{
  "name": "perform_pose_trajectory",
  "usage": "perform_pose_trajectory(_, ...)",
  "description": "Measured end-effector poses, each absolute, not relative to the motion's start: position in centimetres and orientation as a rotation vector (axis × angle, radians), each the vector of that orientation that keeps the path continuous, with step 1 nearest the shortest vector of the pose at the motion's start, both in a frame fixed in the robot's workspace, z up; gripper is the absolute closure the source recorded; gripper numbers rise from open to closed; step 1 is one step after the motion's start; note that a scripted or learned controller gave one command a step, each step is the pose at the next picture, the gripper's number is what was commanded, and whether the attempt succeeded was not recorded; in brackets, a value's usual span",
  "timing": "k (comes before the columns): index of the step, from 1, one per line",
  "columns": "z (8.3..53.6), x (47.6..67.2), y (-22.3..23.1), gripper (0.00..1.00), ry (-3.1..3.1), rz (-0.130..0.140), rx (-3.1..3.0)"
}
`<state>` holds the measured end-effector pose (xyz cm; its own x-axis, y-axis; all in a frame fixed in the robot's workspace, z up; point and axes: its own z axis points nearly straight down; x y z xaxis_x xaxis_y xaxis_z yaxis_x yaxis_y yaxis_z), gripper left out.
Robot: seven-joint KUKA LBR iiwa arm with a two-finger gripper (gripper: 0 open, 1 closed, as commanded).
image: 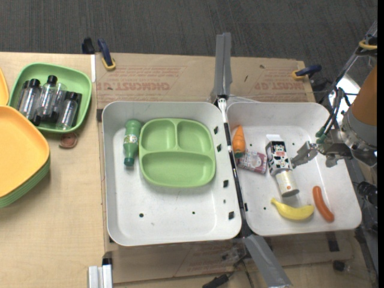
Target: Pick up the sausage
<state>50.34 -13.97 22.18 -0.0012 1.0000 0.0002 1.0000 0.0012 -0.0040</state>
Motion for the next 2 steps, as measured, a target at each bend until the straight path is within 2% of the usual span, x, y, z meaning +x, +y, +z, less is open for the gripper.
perform_pose_trajectory(1, 10.87, 47.65, -19.35, 0.0, -2.083, 0.003, -2.347)
perform_pose_trajectory(2, 11.72, 47.66, -19.39, 1.0, -2.079, 0.003, -2.35)
